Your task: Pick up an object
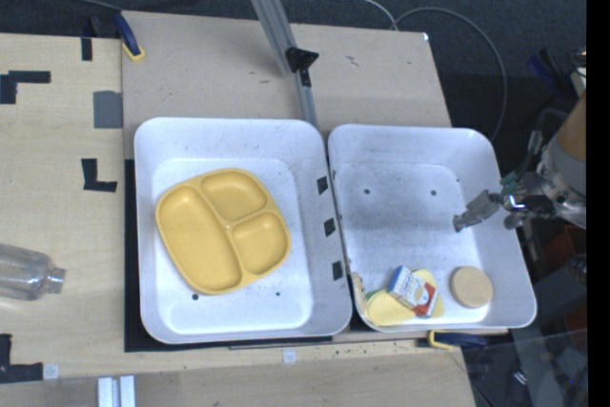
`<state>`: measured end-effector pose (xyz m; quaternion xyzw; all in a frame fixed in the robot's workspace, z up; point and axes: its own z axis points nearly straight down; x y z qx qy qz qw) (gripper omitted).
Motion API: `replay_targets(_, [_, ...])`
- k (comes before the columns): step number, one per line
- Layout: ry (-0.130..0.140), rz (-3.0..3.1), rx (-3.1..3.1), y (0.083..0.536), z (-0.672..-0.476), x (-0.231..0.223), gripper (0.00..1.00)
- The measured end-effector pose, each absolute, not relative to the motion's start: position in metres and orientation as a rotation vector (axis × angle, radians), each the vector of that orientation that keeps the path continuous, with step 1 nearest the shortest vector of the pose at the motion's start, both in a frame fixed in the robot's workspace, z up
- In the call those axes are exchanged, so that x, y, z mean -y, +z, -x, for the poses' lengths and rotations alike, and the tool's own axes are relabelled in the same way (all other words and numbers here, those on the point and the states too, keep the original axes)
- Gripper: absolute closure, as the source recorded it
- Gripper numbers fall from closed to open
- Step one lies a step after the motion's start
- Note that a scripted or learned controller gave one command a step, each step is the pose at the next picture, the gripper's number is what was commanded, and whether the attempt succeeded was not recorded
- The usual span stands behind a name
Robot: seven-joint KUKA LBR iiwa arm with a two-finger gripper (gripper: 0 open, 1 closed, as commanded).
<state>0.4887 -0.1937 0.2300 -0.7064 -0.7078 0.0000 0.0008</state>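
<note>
Gripper [472,216] fingers are seen at the right bin's [400,148] right wall, poking in from the arm, and nothing is held between them; whether they are spread or closed cannot be told from this slant.

Going left to right: a clear bottle [27,274] lies on the bench, well apart from both bins. A yellow plate [221,229] with three compartments is laid flat in the left bin [152,148]. It is judged stiff, light plastic, smooth and rather slippery; being wide and low, it is best taken by its raised rim or by a divider ridge, not across its body.

In the right bin, three small things are gathered along the near wall. A yellow piece [383,308] lies just beside, and partly under, a small carton [413,290] with red and blue print. The carton is judged light and somewhat crushable, so a gentle pinch across its narrow sides is advised. A tan disc [471,287] rests near the right corner, apart from the carton. It is judged light and firm, and is nearest the gripper; a hold across its round edge is suggested, though closeness to the wall may hamper one finger.
</note>
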Motion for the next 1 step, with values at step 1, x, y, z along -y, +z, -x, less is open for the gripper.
replay_targets(1, [0.004,2.207,2.225,0.156,-0.4934,0.0902,0.0])
